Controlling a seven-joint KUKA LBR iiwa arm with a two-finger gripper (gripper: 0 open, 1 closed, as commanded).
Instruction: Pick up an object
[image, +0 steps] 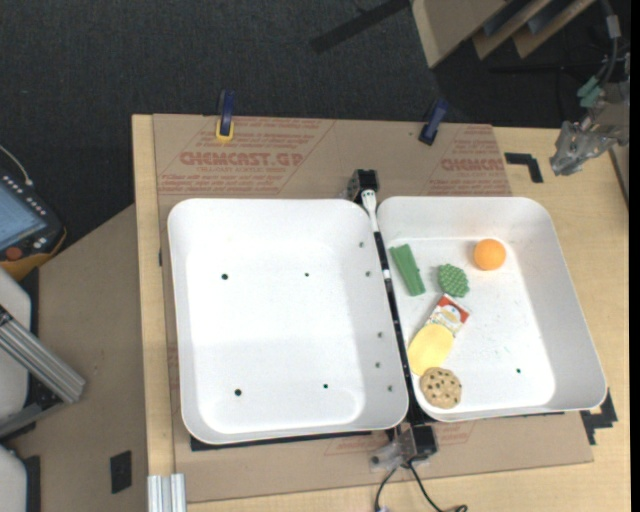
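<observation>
The tool (578, 150) hangs far right, off the bins; whether it is spread I cannot tell. Every pickable sits in the right bin (560, 300). The smooth orange ball (489, 254) may roll away; the flat cookie (440, 386), near the wall, gives little to pinch.

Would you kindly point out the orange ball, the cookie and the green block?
orange ball (489, 254), camera view, its centre.
cookie (440, 386), camera view, its middle.
green block (407, 270), camera view, mid-length.
</observation>
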